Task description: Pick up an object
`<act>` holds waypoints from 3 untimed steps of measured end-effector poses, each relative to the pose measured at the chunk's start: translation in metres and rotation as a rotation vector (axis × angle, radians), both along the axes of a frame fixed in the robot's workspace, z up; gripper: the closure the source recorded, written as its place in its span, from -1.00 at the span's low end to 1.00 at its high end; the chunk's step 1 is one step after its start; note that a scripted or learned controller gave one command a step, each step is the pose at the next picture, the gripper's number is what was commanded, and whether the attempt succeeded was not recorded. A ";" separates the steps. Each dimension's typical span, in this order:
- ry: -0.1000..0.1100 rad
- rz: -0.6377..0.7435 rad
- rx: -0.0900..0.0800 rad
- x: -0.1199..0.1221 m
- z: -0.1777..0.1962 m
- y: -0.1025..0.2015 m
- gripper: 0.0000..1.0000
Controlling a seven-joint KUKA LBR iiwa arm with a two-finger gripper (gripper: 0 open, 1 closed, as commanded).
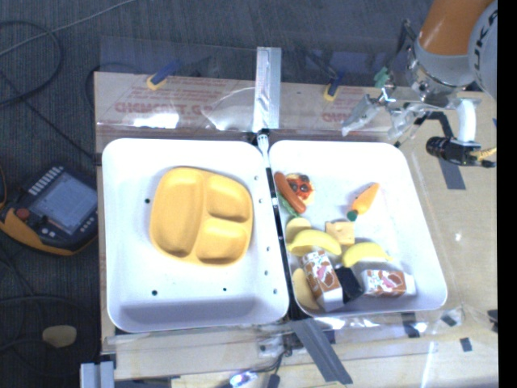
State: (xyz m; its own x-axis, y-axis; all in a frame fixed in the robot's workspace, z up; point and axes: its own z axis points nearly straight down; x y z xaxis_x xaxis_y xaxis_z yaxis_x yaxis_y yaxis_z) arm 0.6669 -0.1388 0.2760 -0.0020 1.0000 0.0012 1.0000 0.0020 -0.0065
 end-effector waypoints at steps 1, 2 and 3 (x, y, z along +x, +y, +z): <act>0.001 0.098 -0.001 -0.058 -0.091 -0.044 -1.00; -0.003 0.173 0.001 -0.065 -0.184 -0.047 -1.00; -0.008 0.307 -0.004 0.003 -0.189 -0.038 -1.00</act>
State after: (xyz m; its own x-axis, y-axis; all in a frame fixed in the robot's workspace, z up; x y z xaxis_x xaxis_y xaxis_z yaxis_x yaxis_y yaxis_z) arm 0.6696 -0.1768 0.0873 -0.3038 0.9527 -0.0045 0.9527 0.3038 0.0010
